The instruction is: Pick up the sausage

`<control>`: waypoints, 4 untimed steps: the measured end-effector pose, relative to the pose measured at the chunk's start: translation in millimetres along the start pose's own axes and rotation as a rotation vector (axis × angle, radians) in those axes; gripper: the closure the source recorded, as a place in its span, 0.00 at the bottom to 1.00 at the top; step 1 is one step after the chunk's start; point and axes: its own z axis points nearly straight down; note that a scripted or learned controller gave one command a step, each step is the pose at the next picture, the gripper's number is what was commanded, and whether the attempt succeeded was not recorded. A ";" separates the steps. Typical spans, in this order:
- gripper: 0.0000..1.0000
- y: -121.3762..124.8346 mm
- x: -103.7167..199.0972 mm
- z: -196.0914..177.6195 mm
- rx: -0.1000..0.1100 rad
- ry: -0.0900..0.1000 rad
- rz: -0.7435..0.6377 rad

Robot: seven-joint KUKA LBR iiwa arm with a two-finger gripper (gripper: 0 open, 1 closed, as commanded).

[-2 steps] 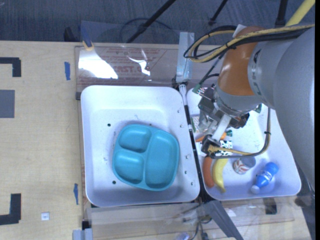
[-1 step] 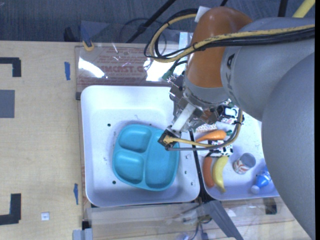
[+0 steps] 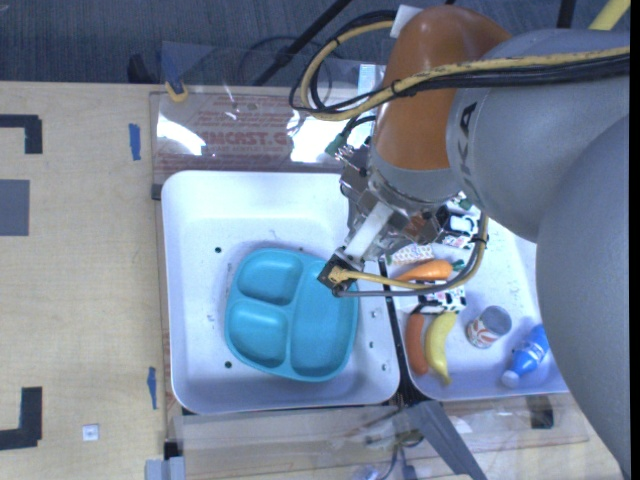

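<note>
The sausage (image 3: 415,342) is a short reddish-brown link lying in the right bin (image 3: 500,383), near its front left corner. It rests right against a yellow banana (image 3: 441,345) on its right side. My gripper (image 3: 402,236) hangs above the divide between the two bins, behind the sausage and well apart from it. The wrist and its mount hide most of the gripper. Nothing shows held in it.
An orange carrot (image 3: 427,270) and a black-and-white toy (image 3: 459,218) lie just under the wrist. A small can (image 3: 488,326) and a blue bottle (image 3: 527,356) sit right of the banana. A blue divided plate (image 3: 290,313) lies in the left bin (image 3: 190,268).
</note>
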 end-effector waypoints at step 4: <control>0.00 55.3 70.3 190.2 -0.009 0.007 -0.190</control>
